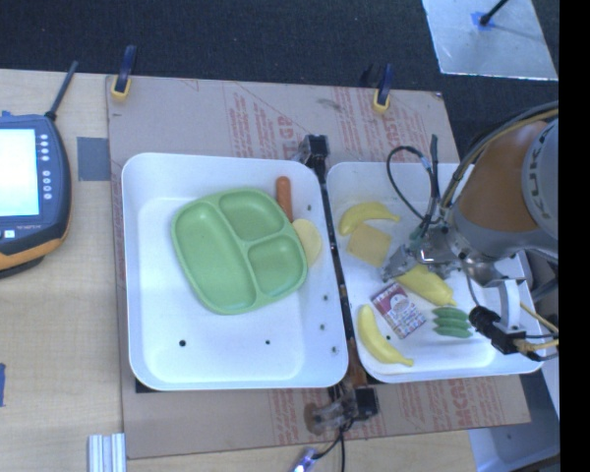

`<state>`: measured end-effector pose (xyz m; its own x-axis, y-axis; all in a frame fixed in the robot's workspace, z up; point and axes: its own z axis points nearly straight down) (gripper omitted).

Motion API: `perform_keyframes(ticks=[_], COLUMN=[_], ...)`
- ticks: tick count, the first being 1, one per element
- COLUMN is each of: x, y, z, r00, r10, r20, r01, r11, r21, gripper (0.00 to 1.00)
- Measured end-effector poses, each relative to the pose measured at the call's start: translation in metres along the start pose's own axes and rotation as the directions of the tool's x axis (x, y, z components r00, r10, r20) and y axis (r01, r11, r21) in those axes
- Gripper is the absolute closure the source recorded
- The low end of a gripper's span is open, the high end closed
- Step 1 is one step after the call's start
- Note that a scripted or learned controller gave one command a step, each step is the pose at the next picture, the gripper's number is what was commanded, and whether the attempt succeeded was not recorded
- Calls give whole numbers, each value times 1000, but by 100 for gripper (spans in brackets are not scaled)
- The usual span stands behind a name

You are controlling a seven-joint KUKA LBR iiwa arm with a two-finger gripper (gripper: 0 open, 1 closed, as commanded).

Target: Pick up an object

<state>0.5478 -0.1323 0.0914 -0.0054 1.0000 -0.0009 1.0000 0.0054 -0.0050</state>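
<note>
Grey arm's gripper (413,260) low in right white bin (477,362), grip state hidden, over pale yellow block (369,245), curved yellow plastic banana (367,215) just beyond block, small pink-and-white packet (400,312) nearer.

A light wooden table (39,362) carries a brown cardboard sheet (265,116), held at its far edge by two clamps (124,75). A teach pendant (15,190) with a pale screen lies at the table's left. Beyond lies dark carpet (226,18) with a pale sheet (492,28) on it.
</note>
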Motion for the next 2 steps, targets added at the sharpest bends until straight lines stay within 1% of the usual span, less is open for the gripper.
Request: perform_keyframes(ticks=[1, 2], x=[-1, 98], y=[0, 53], z=[-11, -102], r00=[1000, 1000], r10=[-2, 1], r20=[1, -2], r01=[2, -1], r11=[1000, 1000], r21=[0, -2], gripper=[100, 100])
